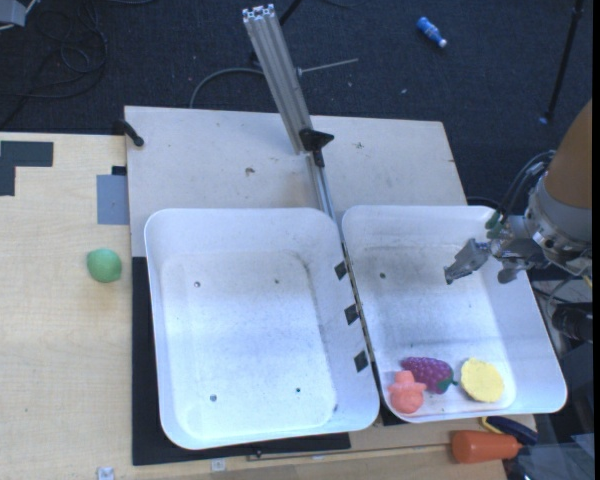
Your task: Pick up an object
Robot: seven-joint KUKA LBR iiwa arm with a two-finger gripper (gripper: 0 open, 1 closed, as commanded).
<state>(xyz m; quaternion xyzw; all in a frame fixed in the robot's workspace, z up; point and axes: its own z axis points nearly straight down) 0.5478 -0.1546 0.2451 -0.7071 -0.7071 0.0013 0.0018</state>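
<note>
- The right bin (435, 230) has bare floor across its far and middle parts.
- A purple toy (427, 371), orange toy (407, 393) and yellow toy (482, 380) crowd its near edge.

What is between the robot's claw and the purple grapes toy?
Just bare white floor of the right bin, seen in the camera view. The gripper hangs above the purple grapes toy.
</note>
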